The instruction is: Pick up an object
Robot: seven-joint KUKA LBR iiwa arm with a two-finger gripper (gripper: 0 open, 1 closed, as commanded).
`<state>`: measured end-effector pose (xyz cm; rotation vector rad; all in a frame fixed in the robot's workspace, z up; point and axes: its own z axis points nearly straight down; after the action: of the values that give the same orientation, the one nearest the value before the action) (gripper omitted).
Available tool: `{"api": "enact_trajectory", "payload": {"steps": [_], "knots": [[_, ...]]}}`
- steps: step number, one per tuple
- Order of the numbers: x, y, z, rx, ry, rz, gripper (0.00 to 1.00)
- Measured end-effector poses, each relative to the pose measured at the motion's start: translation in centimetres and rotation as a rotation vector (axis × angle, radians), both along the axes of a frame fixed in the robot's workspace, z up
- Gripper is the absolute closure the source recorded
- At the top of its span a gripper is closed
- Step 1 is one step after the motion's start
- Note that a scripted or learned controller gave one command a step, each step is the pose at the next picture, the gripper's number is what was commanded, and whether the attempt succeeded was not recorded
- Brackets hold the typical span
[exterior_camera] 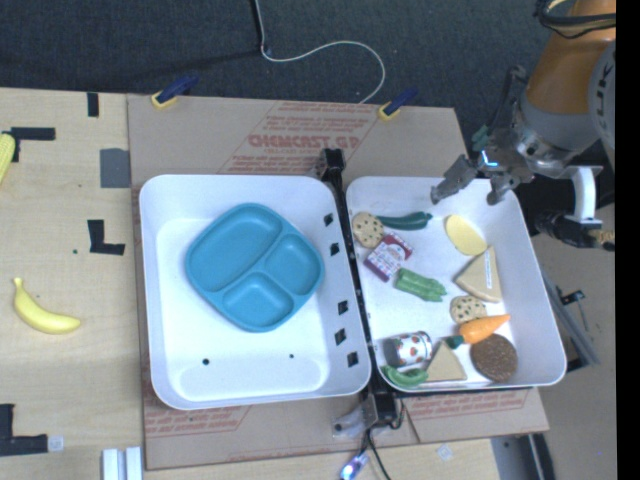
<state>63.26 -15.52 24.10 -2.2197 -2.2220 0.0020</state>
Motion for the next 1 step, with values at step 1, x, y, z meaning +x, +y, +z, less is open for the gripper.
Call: {"api": "enact_trajectory", "payload": {"steps": [1], "knots": [[-4.71,2.78,13.65,-0.002,-0.016,0.003,0.00]]}}
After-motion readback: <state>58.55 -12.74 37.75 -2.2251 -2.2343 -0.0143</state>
